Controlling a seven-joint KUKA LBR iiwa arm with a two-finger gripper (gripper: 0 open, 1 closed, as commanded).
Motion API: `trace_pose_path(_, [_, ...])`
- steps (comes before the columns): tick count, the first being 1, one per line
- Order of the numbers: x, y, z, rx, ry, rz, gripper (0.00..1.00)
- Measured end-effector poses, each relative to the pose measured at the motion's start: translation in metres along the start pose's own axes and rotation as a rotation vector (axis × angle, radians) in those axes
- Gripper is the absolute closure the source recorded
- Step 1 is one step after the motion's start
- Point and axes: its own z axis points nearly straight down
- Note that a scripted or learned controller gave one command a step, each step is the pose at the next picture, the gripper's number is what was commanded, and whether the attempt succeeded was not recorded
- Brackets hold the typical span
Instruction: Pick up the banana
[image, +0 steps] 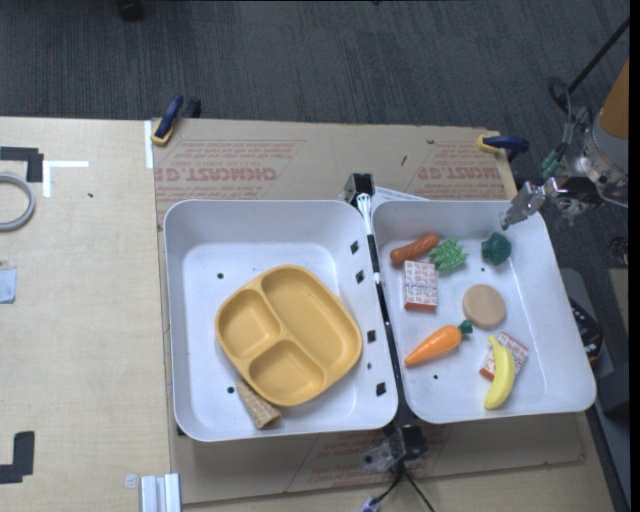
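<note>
The yellow banana (499, 375) lies near the front right corner of the right bin (548, 290), its upper end resting against a small red and white packet (512, 350). My gripper (522, 208) hangs over the far right corner of that bin, close to the rim. It is well behind the banana and apart from it. Nothing shows in the gripper.
The right bin also holds an orange carrot (436, 343), a round tan cookie (484, 305), a red and white box (420, 285), an orange sausage (414, 248) and two green vegetables (449, 255). A yellow divided plate (288, 333) and a cracker (258, 405) lie in the left bin (200, 270).
</note>
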Motion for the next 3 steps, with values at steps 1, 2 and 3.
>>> trace_pose_path(1, [-0.002,-0.058,0.134,-0.002,0.000,-0.184,0.00])
trace_pose_path(2, [-0.018,-0.100,0.139,-0.003,-0.001,-0.685,0.00])
trace_pose_path(3, [0.009,-0.148,0.139,-0.002,0.000,-0.684,0.00])
